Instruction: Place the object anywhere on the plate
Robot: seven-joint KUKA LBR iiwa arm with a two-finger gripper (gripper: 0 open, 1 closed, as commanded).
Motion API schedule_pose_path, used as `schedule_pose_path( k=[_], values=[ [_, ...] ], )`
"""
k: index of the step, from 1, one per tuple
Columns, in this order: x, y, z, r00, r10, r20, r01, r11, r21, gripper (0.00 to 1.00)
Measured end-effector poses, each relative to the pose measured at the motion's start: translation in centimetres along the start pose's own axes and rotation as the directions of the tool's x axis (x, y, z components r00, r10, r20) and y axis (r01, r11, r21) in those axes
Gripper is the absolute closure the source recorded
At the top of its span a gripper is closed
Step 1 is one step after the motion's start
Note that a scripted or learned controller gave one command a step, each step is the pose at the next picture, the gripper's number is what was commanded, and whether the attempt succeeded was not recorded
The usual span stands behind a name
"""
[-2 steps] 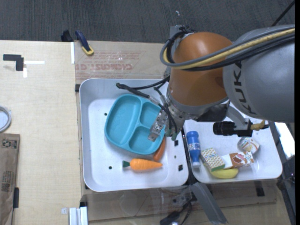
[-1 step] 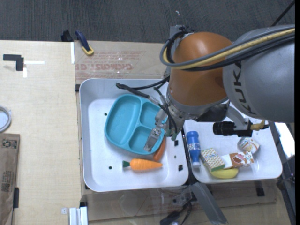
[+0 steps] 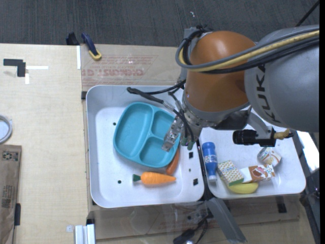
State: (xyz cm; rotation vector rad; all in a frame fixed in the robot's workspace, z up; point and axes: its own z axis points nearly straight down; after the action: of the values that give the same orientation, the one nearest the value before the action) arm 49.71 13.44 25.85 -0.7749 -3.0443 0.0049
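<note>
Gripper (image 3: 175,136) hovers at the right rim of the blue three-compartment plastic plate (image 3: 139,133); its closure I can't make out. An orange toy carrot (image 3: 157,179) lies just near of the plate.

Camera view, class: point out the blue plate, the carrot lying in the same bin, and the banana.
blue plate (image 3: 133,133): camera view, floor of its large left compartment.
carrot (image 3: 157,179): camera view, middle of its orange body.
banana (image 3: 244,188): camera view, middle of its yellow curve.
</note>
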Motion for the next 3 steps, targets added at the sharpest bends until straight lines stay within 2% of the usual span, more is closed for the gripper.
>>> schedule_pose_path(
  k=[1,2,3],
  values=[
    [2.9,1.3,3.8,1.000,-0.003,-0.001,0.003,1.000,-0.002,1.00],
    [2.7,6.4,12.5,0.986,-0.164,-0.002,0.164,0.986,-0.001,1.00],
    [2.6,6.4,12.4,0.986,-0.164,-0.002,0.164,0.986,-0.001,0.00]
  ],
)
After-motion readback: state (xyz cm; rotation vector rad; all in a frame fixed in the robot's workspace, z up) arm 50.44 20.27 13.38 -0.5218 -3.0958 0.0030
